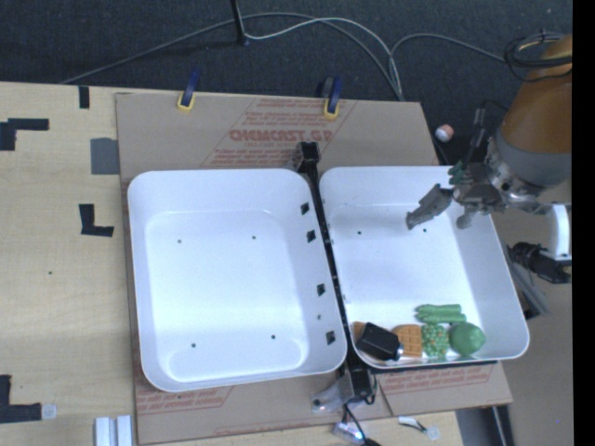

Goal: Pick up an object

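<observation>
Two shallow white plastic bins side by side on a brown cardboard sheet (270, 133). Along the near wall of the right bin (483, 249): a black block (378, 341), an orange piece (406, 339), green items (451, 328). Above that bin's far right corner, the grey two-finger gripper (437, 204), holding nothing.

White bins: 2, the left bin (223, 277) and the right bin (409, 258). Loose items, all in the right bin's near corner, well apart from the gripper (437, 203): 5. Black block (379, 342): 1. Orange piece (406, 338): 1. Green speckled piece (434, 340): 1. Green round piece (467, 337): 1. Green elongated pod (439, 313): 1. Clamps on cardboard's far edge: 2, one (190, 93) and another (332, 99).
</observation>
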Tool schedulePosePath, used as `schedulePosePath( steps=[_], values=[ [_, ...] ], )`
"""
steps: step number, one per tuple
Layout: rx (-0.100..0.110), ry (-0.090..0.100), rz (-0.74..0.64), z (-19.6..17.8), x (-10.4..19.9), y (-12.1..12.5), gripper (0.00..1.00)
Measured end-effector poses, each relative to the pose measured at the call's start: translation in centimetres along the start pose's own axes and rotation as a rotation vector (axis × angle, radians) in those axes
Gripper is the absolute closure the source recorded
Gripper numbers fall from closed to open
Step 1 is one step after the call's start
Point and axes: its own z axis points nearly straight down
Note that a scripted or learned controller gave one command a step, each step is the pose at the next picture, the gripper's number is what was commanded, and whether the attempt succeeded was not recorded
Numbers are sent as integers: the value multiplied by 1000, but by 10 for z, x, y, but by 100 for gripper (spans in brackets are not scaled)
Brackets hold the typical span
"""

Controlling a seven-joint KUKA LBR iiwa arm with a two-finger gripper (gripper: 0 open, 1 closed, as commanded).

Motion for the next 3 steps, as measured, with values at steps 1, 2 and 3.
schedulePosePath(
  steps=[1, 2, 3],
  values=[
    [6, 1, 1, 95, -32, 30, 0],
    [0, 0, -1, 107, -38, 45, 0],
    [-1, 0, 0, 81, -37, 44, 0]
  ],
)
